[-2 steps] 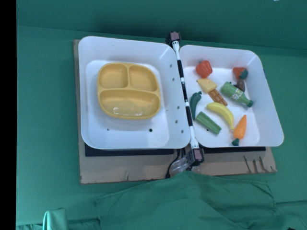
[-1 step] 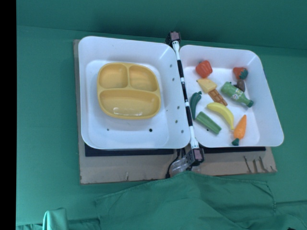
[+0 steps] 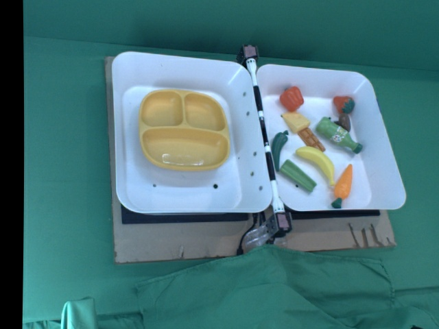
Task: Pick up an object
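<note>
Toys (banana (image 3: 317,162) among them) fill right bin (image 3: 384,177).

A green-draped bench (image 3: 62,149) carries a brown board (image 3: 178,245) (two white bins (image 3: 130,184) on it).

Yellow tray (image 3: 184,130), white bins (image 3: 137,190), orange carrot (image 3: 343,181)

- Single fixed camera, set above the bench (image 3: 62,149), looking down at a slant — far enough to take in both white bins.
- Left bin (image 3: 180,70) and right bin (image 3: 374,156) sit mid-frame.
</note>
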`<move>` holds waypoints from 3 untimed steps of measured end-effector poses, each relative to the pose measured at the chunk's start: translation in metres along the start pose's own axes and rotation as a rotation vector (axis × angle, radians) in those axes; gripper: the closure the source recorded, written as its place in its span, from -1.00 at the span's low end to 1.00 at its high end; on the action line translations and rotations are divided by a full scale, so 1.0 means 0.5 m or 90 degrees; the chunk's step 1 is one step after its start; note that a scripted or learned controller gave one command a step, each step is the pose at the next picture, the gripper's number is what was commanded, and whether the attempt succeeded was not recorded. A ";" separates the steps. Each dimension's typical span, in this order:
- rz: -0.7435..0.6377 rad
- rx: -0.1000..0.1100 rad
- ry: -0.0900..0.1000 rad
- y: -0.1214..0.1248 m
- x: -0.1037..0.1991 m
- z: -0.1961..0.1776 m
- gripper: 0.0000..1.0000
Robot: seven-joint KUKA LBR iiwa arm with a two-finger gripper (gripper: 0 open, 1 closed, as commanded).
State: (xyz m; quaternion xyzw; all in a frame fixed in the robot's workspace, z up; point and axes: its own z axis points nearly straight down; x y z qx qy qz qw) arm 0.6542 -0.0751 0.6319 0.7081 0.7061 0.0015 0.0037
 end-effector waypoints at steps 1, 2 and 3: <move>0.003 0.005 0.000 0.092 -0.107 0.120 -1.00; 0.004 0.007 0.000 0.087 -0.223 0.286 -1.00; 0.001 0.004 0.000 0.088 -0.223 0.323 -1.00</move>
